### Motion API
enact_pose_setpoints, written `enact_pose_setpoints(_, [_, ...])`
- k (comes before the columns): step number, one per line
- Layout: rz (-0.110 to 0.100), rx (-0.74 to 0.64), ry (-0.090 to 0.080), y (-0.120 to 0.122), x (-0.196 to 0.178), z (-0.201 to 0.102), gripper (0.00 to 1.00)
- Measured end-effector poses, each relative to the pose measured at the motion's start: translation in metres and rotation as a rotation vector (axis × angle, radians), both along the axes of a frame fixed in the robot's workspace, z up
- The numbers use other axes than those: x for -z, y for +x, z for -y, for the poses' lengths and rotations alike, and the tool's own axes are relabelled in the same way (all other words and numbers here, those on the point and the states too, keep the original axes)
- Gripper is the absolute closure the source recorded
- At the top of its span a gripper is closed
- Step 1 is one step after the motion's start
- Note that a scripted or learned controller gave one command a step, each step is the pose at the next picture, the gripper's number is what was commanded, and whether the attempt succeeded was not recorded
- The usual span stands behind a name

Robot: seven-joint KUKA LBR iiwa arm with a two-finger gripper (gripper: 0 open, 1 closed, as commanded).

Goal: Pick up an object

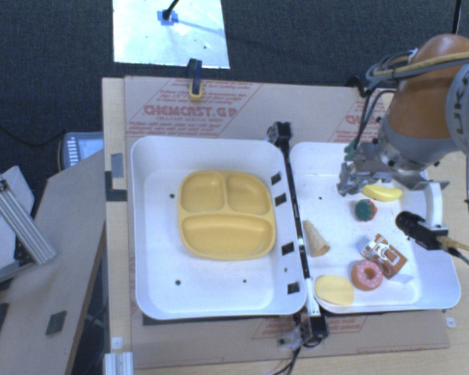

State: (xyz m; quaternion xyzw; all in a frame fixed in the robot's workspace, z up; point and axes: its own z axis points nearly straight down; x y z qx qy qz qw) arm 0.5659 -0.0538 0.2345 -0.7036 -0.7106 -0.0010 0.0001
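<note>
My gripper (349,181) hangs low over the upper middle of the right bin (320,162), with the grey and orange arm reaching in from the right. Just right of it lies a yellow banana-shaped piece (384,193), close to the gripper; whether they touch I cannot tell. A small teal ball (365,208) sits a little below the gripper. Further down lie a tan cone (316,238), a pink donut (367,275), a brown and white packet (384,255) and a flat yellow disc (335,290).
The left bin (152,209) holds a yellow divided plate (225,214). A black divider (291,209) runs between the bins. A black fitting (416,229) of the arm hangs over the right bin's right side. A yellow clamp (195,80) sits at the bench's back edge.
</note>
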Motion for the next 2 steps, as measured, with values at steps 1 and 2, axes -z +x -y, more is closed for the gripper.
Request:
enact_pose_setpoints(1, [0.002,-0.001,0.001,0.016,-0.007,-0.057,1.0])
enact_pose_setpoints(2, [0.001,0.0,0.0,0.029,-0.006,-0.1,1.0])
